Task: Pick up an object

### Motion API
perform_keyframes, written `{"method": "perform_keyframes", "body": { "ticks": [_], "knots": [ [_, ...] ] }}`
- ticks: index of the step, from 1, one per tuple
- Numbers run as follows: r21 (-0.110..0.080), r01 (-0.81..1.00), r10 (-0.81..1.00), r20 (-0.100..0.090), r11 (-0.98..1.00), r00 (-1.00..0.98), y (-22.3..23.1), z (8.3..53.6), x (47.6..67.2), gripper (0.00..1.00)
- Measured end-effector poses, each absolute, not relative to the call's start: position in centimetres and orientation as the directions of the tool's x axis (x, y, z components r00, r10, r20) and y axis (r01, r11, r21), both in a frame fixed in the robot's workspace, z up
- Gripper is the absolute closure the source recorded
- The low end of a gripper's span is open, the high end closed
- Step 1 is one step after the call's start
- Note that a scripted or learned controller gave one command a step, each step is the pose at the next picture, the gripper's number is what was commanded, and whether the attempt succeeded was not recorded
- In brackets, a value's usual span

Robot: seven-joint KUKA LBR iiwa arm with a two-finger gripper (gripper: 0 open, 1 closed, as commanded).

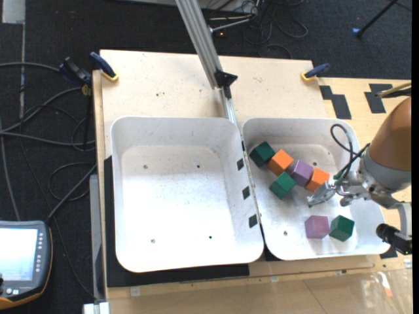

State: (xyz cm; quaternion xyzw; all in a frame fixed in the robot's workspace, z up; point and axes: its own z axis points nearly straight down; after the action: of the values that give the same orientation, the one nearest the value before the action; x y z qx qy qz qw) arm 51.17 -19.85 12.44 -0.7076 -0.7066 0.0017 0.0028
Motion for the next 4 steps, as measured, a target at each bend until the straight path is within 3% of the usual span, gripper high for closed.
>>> {"method": "perform_keyframes", "body": {
  "ticks": [1,2,4],
  "knots": [
    [-0.002,1.0,1.0,0.0,0.0,0.0,-19.8,9.4,51.2,0.0],
    [0.003,1.0,1.0,-0.001,0.0,0.0,-19.8,10.6,51.3,1.0],
    [0.007,1.0,1.0,-0.003,0.003,-0.003,-19.7,21.5,52.0,1.0]
  ]
}}
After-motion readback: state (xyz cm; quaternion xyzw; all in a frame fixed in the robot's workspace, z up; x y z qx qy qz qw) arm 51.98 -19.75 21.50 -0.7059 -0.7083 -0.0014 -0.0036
